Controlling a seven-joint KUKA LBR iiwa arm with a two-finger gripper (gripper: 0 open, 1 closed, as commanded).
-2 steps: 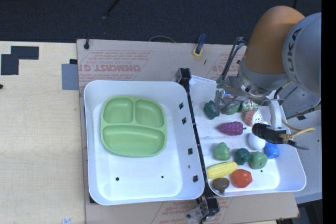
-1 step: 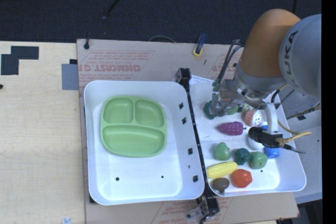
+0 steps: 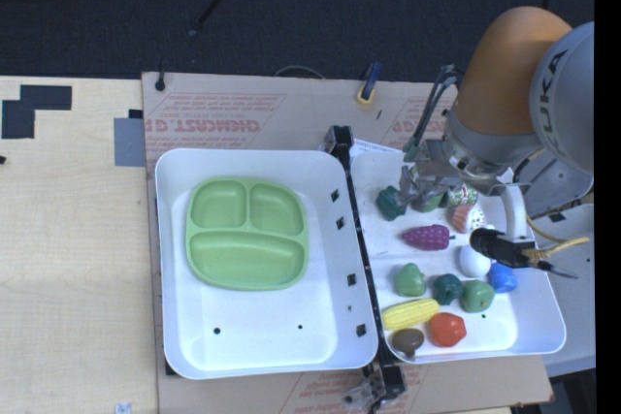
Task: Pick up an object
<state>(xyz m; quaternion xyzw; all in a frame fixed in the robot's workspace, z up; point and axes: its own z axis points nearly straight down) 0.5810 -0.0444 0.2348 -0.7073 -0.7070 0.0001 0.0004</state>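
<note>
Camera view has the claw (image 3: 415,187) low in the upper left part of the right bin (image 3: 543,344), hanging from the grey arm (image 3: 543,111) with its orange band, which comes in from the right and covers the bin's upper right corner. Whether the claw is open or closed cannot be told, because its tip is dark and merges with what lies under it. Just at that tip sit a dark green toy (image 3: 391,202) and a second greenish piece (image 3: 427,202), both close to the bin's top wall and near the divider between the bins, so little room is left on that side. Right of them is a small patterned piece (image 3: 464,207), and below lies a purple bunch of grapes (image 3: 427,237), knobbly and oval. Further out are a white egg shape (image 3: 473,261), a blue ball (image 3: 502,278), a green pepper (image 3: 409,281), a dark teal lump (image 3: 447,287), a light green piece (image 3: 477,295), a yellow corn cob (image 3: 409,313), a red tomato (image 3: 446,330) and a brown piece (image 3: 407,340), crowded toward the bin's lower edge. The left bin (image 3: 184,344) holds a pale green divided plate (image 3: 246,234) in its upper half, with bare white floor below it. Both bins rest on cardboard (image 3: 252,116) on the table (image 3: 68,257).
</note>
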